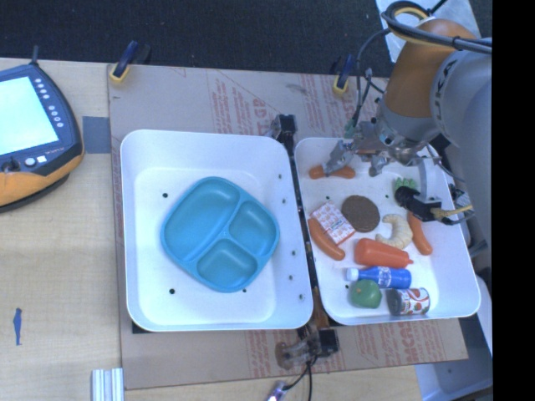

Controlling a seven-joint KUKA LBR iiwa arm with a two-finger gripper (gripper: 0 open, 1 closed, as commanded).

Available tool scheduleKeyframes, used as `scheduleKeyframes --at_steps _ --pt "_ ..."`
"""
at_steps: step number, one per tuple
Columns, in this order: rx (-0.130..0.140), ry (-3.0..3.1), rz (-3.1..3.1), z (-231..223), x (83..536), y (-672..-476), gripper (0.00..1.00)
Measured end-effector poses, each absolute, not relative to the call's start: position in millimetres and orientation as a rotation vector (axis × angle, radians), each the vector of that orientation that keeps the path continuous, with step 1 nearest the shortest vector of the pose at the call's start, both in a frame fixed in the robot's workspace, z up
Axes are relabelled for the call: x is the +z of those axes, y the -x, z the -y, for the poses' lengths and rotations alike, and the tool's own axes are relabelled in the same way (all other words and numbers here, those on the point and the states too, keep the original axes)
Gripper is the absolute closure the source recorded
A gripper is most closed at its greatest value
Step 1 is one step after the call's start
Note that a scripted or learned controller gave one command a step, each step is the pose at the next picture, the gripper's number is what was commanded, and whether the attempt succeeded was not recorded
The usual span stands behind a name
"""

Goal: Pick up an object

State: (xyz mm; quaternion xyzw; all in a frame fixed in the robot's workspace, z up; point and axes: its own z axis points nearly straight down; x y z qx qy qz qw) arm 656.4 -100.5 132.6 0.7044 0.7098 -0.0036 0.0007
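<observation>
My gripper (pixel 358 159) hangs over the far end of the right bin (pixel 468 266), open, with nothing between its fingers. A small orange carrot (pixel 320 172) lies just left of its left finger (pixel 339 157). Nearer in the same bin lie a brown round patty (pixel 361 213), a pink and white packet (pixel 333 220), an orange sausage (pixel 326 241), a large orange carrot (pixel 382 252), a cream curved piece (pixel 397 229), a blue and white bottle (pixel 380 276), a green apple (pixel 364 294) and a red can (pixel 408 301).
The left bin (pixel 142 182) holds a blue divided plate (pixel 220 234). A tablet (pixel 29 132) rests on the bench at far left. Clamps (pixel 124 63) sit at the board's far edge. A small green item (pixel 407 184) lies by the right bin's far right side.
</observation>
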Motion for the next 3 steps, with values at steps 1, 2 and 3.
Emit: scheduleKeyframes --at_steps 1,2,3 --pt "-0.008 -2.218 -2.230 94.4 91.2 -655.6 0.00" --pt "-0.011 -2.216 -2.232 95.8 102.1 -655.8 1.00" --pt "-0.012 -2.216 -2.233 95.7 102.0 -655.7 0.00"
